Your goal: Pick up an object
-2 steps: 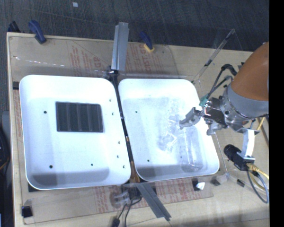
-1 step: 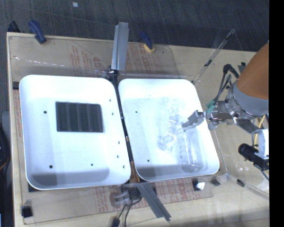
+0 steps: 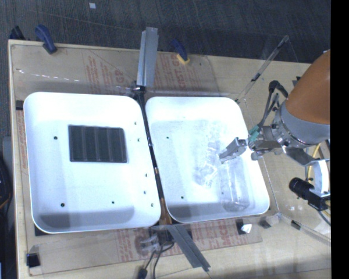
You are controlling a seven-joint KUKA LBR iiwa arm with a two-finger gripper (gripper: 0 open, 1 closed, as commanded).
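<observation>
Dark carpet (image 3: 221, 10) behind wooden bench (image 3: 75, 60)

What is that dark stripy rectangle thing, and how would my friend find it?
Look at the left white bin, the one away from the arm. The dark ridged rectangle lies flat in its upper middle; the clear plastic things are in the other bin.

- Two white bins: the left bin (image 3: 41, 156) and the right bin (image 3: 174, 121), side by side.
- One dark ribbed mat (image 3: 98, 143) in the left bin.
- Some clear see-through things (image 3: 221, 167) in the right bin. They blur together, so I cannot count them.
- One robot arm (image 3: 311, 97) with one gripper (image 3: 232, 150).
- Three clamps on the far edge: two blue clamps (image 3: 45, 38) and one blue and yellow clamp (image 3: 179, 50).
</observation>
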